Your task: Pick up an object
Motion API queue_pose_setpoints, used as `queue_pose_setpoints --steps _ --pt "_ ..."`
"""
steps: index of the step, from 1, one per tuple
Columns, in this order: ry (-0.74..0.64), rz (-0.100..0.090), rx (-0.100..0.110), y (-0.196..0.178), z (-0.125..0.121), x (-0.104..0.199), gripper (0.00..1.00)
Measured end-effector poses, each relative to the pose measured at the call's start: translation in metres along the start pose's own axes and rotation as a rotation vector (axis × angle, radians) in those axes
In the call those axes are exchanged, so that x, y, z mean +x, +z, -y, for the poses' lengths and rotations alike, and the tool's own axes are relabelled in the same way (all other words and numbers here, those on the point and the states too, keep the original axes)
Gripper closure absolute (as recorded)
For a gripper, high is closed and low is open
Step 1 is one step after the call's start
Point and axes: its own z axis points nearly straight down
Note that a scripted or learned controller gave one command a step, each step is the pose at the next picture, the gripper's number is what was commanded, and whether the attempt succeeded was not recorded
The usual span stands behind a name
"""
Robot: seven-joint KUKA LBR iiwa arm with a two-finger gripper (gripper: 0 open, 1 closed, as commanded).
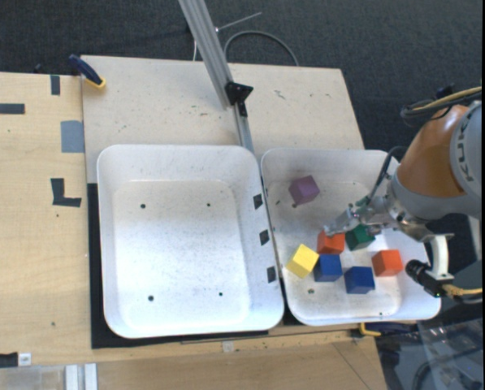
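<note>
**Right bin: blocks and end effector, listed near to far**

Nearest the lower edge of the view, within the right bin [339,315], a dark blue cube [359,279] lies flat on the white floor. Just beside it to the left sits a second blue cube [328,267], and touching that one's left side a yellow cube [304,260], turned at a slant. To the right, an orange-red cube [387,262] stands apart from the blue pair, near the bin's right wall.

Next back: a red-orange cube [332,241], partly covered from above, directly behind the second blue cube. Beside it on the right a dark green block [359,236] lies directly under the end effector [357,220], which is down among the blocks; how far its fingers are spread, and whether they hold anything, cannot be told from this angle. The grey arm with its orange band [433,165] enters from the right.

Farther back, a purple cube [304,189] sits alone, well apart from the cluster, matte and slightly tilted.

Left bin [112,169]: white, speckled, with small dark dots on its floor.

Beyond both bins, on the tabletop [161,96]: a metal rail [205,35] running diagonally, a thin looped cable [262,43], and a blue-and-yellow item [88,70] at the far left corner.
</note>
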Motion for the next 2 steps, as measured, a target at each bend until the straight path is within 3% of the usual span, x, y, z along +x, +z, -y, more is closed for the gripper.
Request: queue_pose_setpoints --steps 1,2 --pt "0.001 0.002 -0.005 -0.01 -0.002 -0.001 1.0" --pt "-0.002 -0.008 0.024 -0.071 -0.007 -0.001 1.0"
